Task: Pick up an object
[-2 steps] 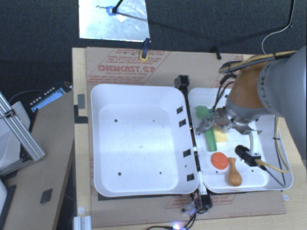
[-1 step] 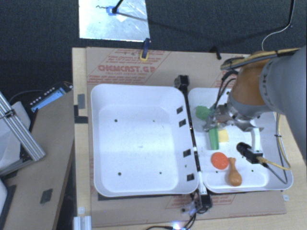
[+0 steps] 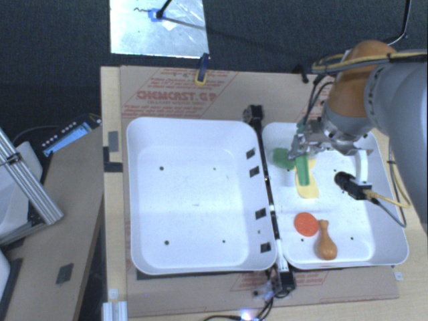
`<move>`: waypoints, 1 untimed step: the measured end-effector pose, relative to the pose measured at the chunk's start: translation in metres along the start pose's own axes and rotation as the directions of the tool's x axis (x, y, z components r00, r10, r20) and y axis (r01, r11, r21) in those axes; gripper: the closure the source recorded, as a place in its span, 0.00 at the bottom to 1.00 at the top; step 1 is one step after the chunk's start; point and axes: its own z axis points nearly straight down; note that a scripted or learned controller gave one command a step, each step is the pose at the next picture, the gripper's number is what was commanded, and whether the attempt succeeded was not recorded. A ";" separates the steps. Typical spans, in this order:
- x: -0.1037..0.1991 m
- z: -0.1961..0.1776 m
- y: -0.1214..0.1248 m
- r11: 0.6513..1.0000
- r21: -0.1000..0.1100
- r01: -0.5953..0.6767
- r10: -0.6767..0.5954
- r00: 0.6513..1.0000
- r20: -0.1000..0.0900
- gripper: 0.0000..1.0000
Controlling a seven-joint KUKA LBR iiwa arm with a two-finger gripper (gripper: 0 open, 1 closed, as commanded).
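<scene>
The gripper (image 3: pixel 302 146) hangs low over the upper left part of the right bin (image 3: pixel 364 236), close above a small cluster of things. Whether it is apart or together cannot be told from this slant, and nothing can be seen clamped in it.

Just beneath its tip lies a green stick (image 3: pixel 303 171), pointing down the bin, with its lower end touching or overlapping a yellow piece (image 3: pixel 308 190). A round green piece (image 3: pixel 281 157) sits just beside the stick, towards the wall between the bins. Further down the bin, and well apart from the gripper, are a red disc (image 3: pixel 307 224) and an orange-brown gourd-shaped toy (image 3: pixel 326 241), close to each other. The left bin (image 3: pixel 194 192) stands alongside on the bench (image 3: pixel 167 92).

The green stick looks like the likeliest target. To do the grasp well, the gripper should probably close across the stick's narrow width, centred along its length. It should stay clear of the round green piece, so that one is not nudged or caught too. A straight, slow lift would then show whether the yellow piece drags along.
</scene>
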 end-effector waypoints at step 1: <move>0.016 -0.062 -0.098 1.000 0.007 -0.004 0.004 1.000 -0.003 1.00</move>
